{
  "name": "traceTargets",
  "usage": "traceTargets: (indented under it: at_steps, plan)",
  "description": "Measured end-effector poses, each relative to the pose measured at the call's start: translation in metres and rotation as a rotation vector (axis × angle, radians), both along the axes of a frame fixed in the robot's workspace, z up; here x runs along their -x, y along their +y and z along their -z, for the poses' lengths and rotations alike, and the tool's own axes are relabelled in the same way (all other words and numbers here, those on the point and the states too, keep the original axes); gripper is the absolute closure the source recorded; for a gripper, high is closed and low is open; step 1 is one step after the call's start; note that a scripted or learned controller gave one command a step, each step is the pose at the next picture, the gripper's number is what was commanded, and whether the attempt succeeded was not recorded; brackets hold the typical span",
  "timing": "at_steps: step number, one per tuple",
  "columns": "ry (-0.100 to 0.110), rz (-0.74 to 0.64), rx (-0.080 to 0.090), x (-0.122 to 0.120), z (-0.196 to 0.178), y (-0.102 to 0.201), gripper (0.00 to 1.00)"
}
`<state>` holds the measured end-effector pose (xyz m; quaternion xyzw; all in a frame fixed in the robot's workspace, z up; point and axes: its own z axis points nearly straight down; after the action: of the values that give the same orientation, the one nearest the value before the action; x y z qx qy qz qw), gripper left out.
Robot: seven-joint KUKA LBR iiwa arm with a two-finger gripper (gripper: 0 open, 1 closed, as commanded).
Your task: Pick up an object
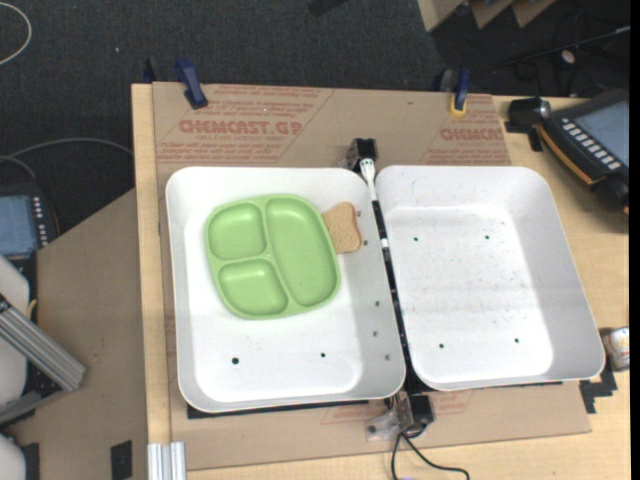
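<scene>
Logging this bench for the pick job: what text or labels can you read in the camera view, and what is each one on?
"CHEMCAST G P", red print on the brown board behind the left bin.
Red print on the board behind the right bin: partly cut off, too blurred to read.
Handheld screen at right: too small to read.

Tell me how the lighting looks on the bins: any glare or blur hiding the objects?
Camera view: even, soft light; both white bins, left bin and right bin, read bright but not washed out. The green plate shows a mild sheen, its three compartments still clear. The tan piece at the plate's right edge is sharp enough to see, with only faint shadows. Focus looks uniform.
</scene>
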<state>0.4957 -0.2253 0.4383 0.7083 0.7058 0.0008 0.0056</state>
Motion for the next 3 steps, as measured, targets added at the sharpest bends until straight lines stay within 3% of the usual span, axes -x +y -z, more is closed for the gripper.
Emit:
traceTargets:
  at_steps: [1, 2, 3]
  plan:
    - [0.017, -0.006, -0.01, 0.017, 0.077, 0.038, 1.0]
    - [-0.007, -0.006, 0.0, -0.014, -0.041, 0.032, 1.0]
    - [0.021, -0.004, -0.011, 0.016, 0.068, 0.064, 1.0]
